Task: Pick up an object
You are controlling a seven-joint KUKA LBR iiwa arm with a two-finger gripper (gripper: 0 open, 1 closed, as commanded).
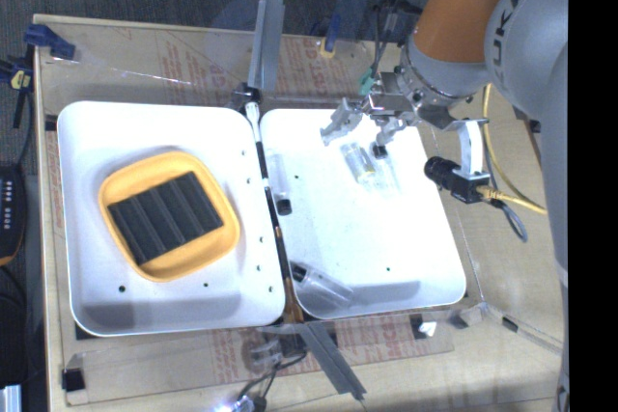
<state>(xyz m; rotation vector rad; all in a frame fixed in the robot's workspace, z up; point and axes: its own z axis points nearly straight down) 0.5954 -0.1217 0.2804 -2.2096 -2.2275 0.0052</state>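
Observation:
My gripper (361,134) hangs over the far part of the right bin (425,246), its fingers spread open with nothing between them. Just below it, on the bin floor, lies a small clear plastic object (370,167). A second clear object (321,284) rests in the near left corner of the same bin. A small dark piece (282,204) sits against that bin's left wall. In the left bin (87,130) lies a yellow pad with a black ribbed top (169,212).
The grey arm with its orange band (463,14) comes in from the upper right above the right bin's far edge. A metal divider bar (263,43) runs between the bins at the back. Bare white floor fills the middle of the right bin.

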